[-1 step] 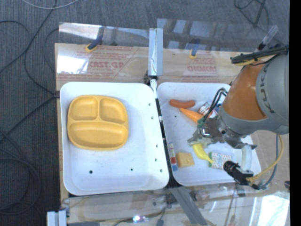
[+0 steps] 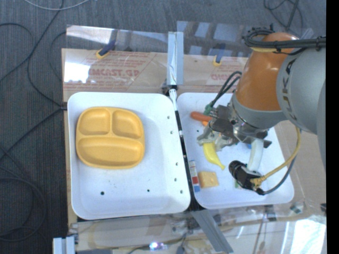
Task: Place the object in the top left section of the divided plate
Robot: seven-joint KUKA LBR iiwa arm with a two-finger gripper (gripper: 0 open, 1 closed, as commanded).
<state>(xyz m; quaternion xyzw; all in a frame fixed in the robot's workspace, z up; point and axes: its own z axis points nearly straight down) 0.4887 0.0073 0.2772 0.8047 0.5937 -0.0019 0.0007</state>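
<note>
While the grey arm [image 2: 296, 89] with its one orange band reaches in from the right, its gripper [image 2: 214, 135] hangs low over the right bin [image 2: 278, 192], near that bin's upper left part. Whether the gripper is released or clenched cannot be told, since the wrist hides it from above, and nothing can be seen grasped in it.

Two white bins sit side by side. The left bin [image 2: 127, 194] bears one thing, a yellow divided plate [image 2: 110, 137], lying flat in the bin's upper left part. The plate has three sections: two smaller ones side by side along the top and one long one across the bottom. The top left section [image 2: 94, 123] is the one farthest from the arm.

Three toy foods lie in the right bin, well apart from the plate:
- One orange carrot [image 2: 199, 117] lies just beside the gripper on its upper left, partly covered by it.
- One yellow banana [image 2: 212, 155] lies just below the gripper, with its upper end under it.
- One orange-yellow block [image 2: 210, 180] lies flat below the banana, near it but apart.

Which of the three is the task's object cannot be told; the carrot and the banana are the two closest to the gripper.

One small strip [image 2: 194, 175] with red, white and blue patches lies along the right bin's left edge, just beside the block.
</note>
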